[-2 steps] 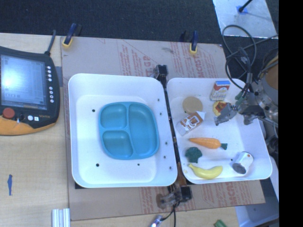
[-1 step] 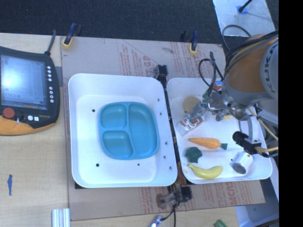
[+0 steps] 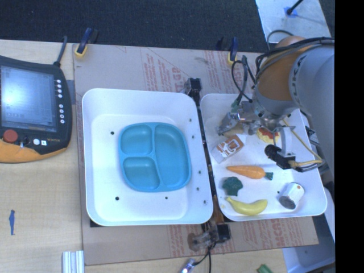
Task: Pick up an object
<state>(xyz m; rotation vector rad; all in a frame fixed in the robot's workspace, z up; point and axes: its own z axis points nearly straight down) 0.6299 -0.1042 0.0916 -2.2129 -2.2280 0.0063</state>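
Packet (image 3: 228, 147) — brown-and-white label, unreadable — beside carrot (image 3: 246, 172).

Grey arm (image 3: 310, 78) reaches from the right, pincer (image 3: 236, 121) lowered.

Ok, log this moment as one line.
arm over right bin | gripper low at far end | carrot, banana lying loose | nothing seen held

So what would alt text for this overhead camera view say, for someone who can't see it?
A grey and orange robot arm reaches from the right over a white bin holding a toy carrot, banana, broccoli and other small items. Its gripper hangs above the bin's far end. The left bin holds a blue divided plate.
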